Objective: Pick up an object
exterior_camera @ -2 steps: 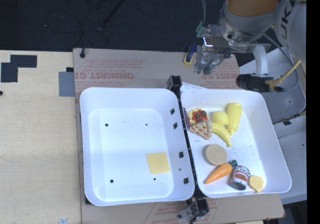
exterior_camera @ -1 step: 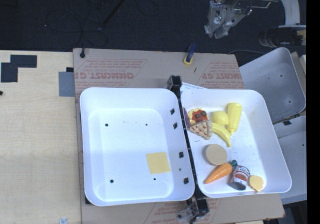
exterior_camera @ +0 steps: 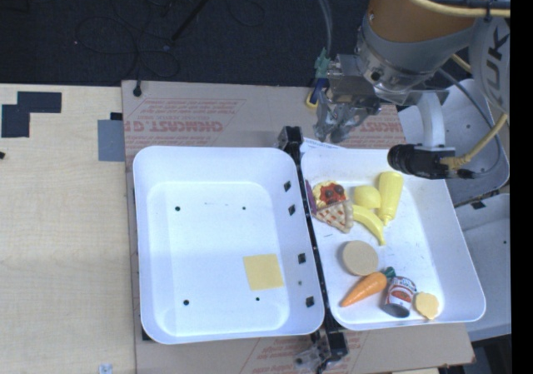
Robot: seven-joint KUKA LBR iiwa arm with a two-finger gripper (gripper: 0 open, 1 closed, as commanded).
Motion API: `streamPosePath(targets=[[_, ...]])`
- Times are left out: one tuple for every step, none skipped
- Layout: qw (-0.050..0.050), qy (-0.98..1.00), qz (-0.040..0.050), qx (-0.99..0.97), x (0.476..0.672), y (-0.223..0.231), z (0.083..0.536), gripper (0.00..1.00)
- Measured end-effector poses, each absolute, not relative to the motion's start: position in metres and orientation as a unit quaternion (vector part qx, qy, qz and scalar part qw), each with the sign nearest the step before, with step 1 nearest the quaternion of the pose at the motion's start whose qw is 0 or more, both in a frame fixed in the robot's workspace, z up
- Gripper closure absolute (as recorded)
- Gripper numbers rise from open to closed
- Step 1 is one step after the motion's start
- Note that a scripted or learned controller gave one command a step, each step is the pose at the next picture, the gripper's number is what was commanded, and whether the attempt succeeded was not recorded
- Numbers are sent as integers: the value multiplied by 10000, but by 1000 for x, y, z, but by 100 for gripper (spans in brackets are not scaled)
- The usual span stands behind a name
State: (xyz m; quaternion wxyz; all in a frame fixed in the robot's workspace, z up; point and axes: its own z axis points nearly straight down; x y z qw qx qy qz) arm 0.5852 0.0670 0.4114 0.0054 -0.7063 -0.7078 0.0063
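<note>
Between the jaws we can make out nothing held, and the blur around the gripper [exterior_camera: 336, 124] keeps us from telling how far they stand apart. We see it hanging above the far rim of the right bin [exterior_camera: 466, 281], at about 11 o'clock of that bin, near the black divider [exterior_camera: 298, 206] where the two bins meet. Open room lies mostly in the left bin [exterior_camera: 150, 197], where a flat yellow cheese slice [exterior_camera: 264, 271] rests alone toward 5 o'clock, well apart from every wall but the near one. The right bin is crowded: a pizza slice [exterior_camera: 331, 204] at 10 o'clock just beside the divider, a yellow corn cob [exterior_camera: 389, 191] and a banana [exterior_camera: 369, 212] touching near the centre, a round tan cookie [exterior_camera: 360, 257] below them, then an orange carrot [exterior_camera: 365, 288], a small jar [exterior_camera: 400, 296] and a yellow round piece [exterior_camera: 426, 306] along the near edge around 6 o'clock. We see the grey arm [exterior_camera: 416, 56] enter from 2 o'clock, wrist tilted down.
</note>
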Motion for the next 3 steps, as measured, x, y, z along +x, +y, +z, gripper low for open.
streamPosePath(targets=[[-36, -7078, -47, -7064, 581, 74, 546, 100], [67, -7065, 88, -7076, 570, 56, 321, 100], [23, -7075, 31, -7067, 606, 75, 285, 100]])
